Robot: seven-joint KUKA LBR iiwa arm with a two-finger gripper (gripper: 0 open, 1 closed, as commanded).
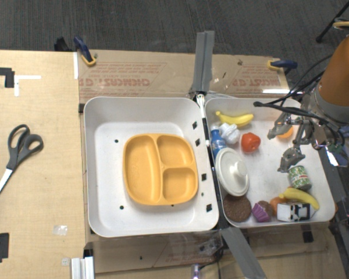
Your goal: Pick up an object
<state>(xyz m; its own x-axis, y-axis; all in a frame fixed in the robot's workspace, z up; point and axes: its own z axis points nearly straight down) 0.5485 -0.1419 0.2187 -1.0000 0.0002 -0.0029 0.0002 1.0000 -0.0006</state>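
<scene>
My gripper (279, 151) hangs over the right part of the right bin (267, 112), open, with nothing between its fingers. A small orange piece (286, 133) lies right beside its upper finger (274, 132). Just below the lower finger sits a green can (299, 177). A red tomato (250, 142) lies to the gripper's left. Also in this bin are a yellow banana (235, 118), a blue bottle with a white cap (221, 138), a white round lid (232, 171), a brown disc (237, 208), a purple piece (260, 211), a second banana (301, 196) and a black-and-white box (294, 212).
The left bin (99, 173) holds a yellow divided plate (160, 168). Scissors (14, 151) lie on the wooden bench at the far left. Cables and the grey arm with its orange band (340, 74) crowd the right bin's right side.
</scene>
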